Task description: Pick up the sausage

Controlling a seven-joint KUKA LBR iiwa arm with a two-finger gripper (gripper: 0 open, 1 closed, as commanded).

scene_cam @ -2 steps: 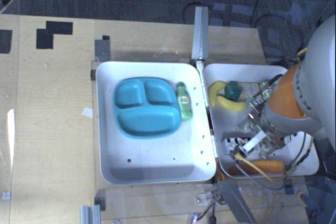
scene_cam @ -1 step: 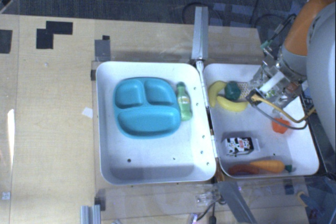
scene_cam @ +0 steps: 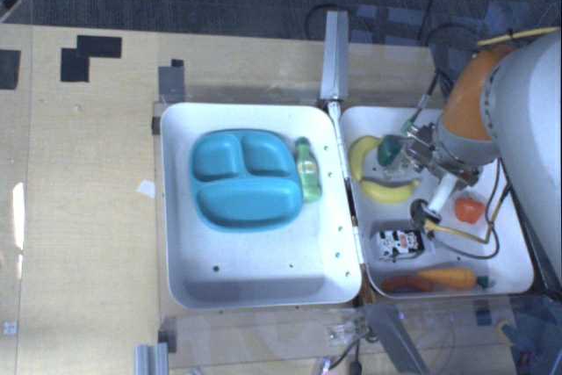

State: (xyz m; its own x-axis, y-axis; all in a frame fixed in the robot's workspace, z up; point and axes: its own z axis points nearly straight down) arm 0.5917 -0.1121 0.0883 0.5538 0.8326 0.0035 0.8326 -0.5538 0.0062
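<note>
Reddish sausage [scene_cam: 399, 284], dim beside carrot [scene_cam: 450, 278]

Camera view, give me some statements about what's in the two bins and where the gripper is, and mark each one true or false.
1. The blue divided plate lies in the left bin. True.
2. The green bottle lies in the right bin. False: it lies in the left bin, beside the plate.
3. The sausage lies along the right bin's near edge, next to the carrot. True.
4. The gripper is over the left bin. False: it is over the right bin, by the banana.
5. The gripper is at the sausage. False: it is apart from it, toward the bin's far side.
</note>
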